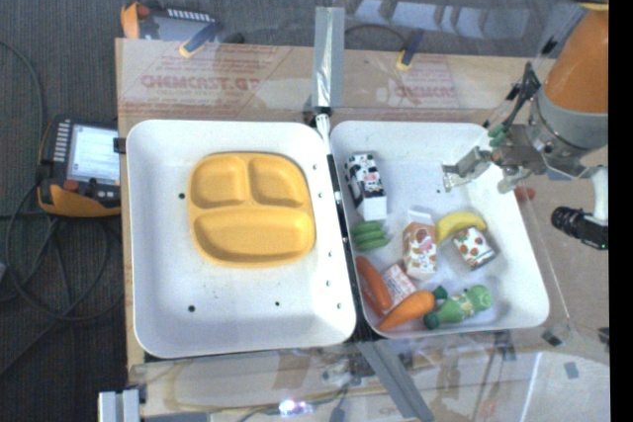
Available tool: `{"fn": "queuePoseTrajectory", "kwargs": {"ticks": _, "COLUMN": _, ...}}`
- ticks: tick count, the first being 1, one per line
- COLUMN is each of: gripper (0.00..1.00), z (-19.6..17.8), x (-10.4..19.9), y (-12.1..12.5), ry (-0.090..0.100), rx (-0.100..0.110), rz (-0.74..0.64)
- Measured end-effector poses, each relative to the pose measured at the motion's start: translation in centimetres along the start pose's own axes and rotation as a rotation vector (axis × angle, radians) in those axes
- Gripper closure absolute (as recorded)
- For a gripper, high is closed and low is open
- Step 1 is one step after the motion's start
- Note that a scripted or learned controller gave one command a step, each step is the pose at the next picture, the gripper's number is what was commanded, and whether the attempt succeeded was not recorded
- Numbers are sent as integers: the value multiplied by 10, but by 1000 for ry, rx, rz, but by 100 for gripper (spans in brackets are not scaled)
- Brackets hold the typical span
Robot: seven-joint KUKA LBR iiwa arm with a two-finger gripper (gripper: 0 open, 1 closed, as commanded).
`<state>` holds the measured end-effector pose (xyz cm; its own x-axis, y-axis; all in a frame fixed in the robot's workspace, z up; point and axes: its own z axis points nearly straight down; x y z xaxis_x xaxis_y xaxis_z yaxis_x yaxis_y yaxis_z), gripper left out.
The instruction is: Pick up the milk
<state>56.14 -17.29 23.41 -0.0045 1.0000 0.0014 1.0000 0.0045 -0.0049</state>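
Note:
The milk (364, 183) is a small carton with black and white cow patches. It lies in the right bin (415, 138) close to that bin's left wall, in the upper part. My gripper (482, 176) hangs over the right bin's upper right area, well to the right of the milk and apart from it. It looks open, and nothing sits between its fingers (455, 173). The grey arm with its orange band (579, 64) comes in from the right edge.
A yellow divided plate (252, 208) lies in the left bin (158, 311). Below the milk the right bin holds green pods (371, 234), a carrot (406, 309), a red packet (374, 284), a small printed carton (420, 250), a banana (460, 223), a can (475, 248) and a green bottle (461, 303).

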Motion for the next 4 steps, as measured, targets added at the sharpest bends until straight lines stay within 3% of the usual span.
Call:
{"fn": "queuePoseTrajectory", "kwargs": {"ticks": 1, "gripper": 0, "z": 89, "x": 23, "y": -5, "ry": 0, "rx": 1, "rz": -39}}
{"fn": "queuePoseTrajectory", "kwargs": {"ticks": 2, "gripper": 0, "z": 136, "x": 49, "y": -21, "ry": -5, "rx": -16, "rz": 25}}
{"fn": "queuePoseTrajectory", "kwargs": {"ticks": 3, "gripper": 100, "z": 134, "x": 50, "y": -23, "ry": 0, "rx": -2, "rz": 21}}
{"fn": "queuePoseTrajectory", "kwargs": {"ticks": 4, "gripper": 100, "z": 140, "x": 45, "y": -33, "ry": 3, "rx": -6, "rz": 137}}
